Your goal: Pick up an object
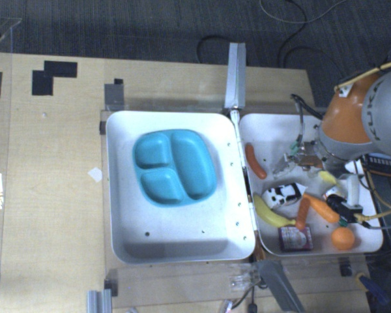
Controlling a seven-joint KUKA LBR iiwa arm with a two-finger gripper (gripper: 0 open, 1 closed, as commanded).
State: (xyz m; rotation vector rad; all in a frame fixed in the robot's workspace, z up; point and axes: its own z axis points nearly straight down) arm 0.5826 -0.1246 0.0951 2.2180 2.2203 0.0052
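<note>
Hovering over right bin (pixel 268 128), gripper (pixel 298 160) at frame's right; finger state cannot be told. Candidate objects crowd lower right: sausage (pixel 255 161), banana (pixel 272 213), carrot (pixel 317 207) (touching neighbours). Risk: crowding deflects fingers, grasp slips.

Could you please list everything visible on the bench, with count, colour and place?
Left bin: one, white, left half of the bench.
Right bin: one, white, beside it.
Divided tray: one, blue, in the left bin.
Sausage: one, red-orange, right bin, near the left wall.
Banana: one, yellow, right bin, front left.
Cow toy: one, black and white, right bin, centre.
Carrot: one, orange, beside the cow toy.
Orange: one, orange, front right corner.
Small packet: one, dark purplish, front edge.
Arm: one, grey with orange band, over the right bin.
Gripper: one, metallic, low in the right bin.
</note>
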